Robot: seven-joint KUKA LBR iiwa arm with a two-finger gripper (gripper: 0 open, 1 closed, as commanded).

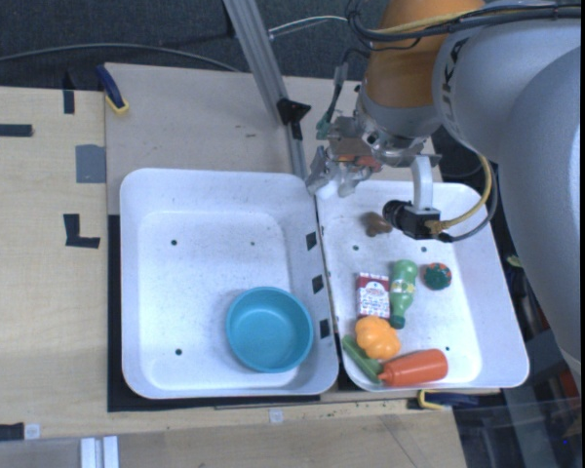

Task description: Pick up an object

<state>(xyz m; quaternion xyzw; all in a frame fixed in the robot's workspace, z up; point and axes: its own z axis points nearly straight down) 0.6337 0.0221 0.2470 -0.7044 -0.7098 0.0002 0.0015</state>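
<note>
My gripper (333, 175) hangs over the far left corner of the right bin (487, 261), just by the wall between the two bins. Nothing shows in its grasp. Below it in the right bin lie a small brown object (375, 224), a red and white carton (372, 295), a green bottle (404, 289), a dark green ball (436, 277), an orange pepper (377, 337), a green vegetable (360, 357) and an orange-red carrot (413, 367). The brown object is the nearest to the gripper, a little to its right and nearer the front.
A blue bowl (268, 330) sits at the front right of the left bin (175, 213). A slanted grey metal pole (258, 47) stands behind the bins. The big grey arm (517, 96) covers the right side of the view.
</note>
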